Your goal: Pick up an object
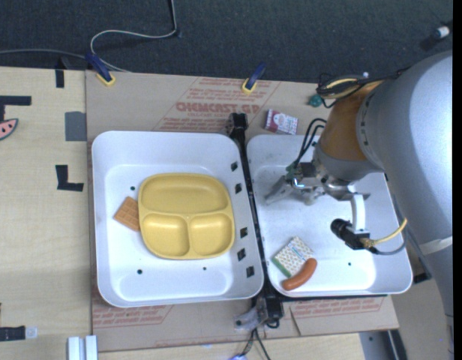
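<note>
Both bins are plain white: the left bin (111, 261) and the right bin (381, 272). In the left one sits a pale yellow divided plate (187, 214), uniform in tone, with a tan, finely textured cracker-like piece (127, 214) at its edge. The right bin carries a reddish-orange sausage (300, 274) and a small packet (292, 256), cream with a green-speckled pattern. The arm (418, 141) is grey, with an orange band (343, 130) above the wrist. The base board (208, 107) is brown cardboard with red lettering. A small dark red and white carton (280, 121) lies on it.
</note>
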{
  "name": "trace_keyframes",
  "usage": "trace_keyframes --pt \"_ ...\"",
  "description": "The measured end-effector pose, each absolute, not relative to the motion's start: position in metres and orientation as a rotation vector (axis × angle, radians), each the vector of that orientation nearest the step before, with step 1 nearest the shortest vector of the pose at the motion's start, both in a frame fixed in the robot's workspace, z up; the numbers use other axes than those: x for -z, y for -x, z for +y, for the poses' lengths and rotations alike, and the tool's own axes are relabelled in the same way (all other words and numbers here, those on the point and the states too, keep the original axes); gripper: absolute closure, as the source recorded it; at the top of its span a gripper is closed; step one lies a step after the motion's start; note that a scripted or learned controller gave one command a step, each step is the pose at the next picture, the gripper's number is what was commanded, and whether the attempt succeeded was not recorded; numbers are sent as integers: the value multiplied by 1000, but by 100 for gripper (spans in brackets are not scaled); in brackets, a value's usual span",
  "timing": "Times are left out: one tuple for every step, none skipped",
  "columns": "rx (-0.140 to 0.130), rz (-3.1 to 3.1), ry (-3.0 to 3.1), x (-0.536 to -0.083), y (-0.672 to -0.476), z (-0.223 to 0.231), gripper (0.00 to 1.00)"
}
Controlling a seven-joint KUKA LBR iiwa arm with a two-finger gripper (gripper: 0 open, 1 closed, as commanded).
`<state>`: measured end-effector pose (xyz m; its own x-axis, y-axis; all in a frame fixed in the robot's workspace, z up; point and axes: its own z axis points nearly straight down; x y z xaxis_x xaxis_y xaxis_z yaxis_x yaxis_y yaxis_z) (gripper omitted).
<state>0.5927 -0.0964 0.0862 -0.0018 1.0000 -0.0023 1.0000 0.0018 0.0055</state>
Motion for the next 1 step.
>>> trace_keyframes --pt "-2 2219 -2219 -86 -528 -96 0"
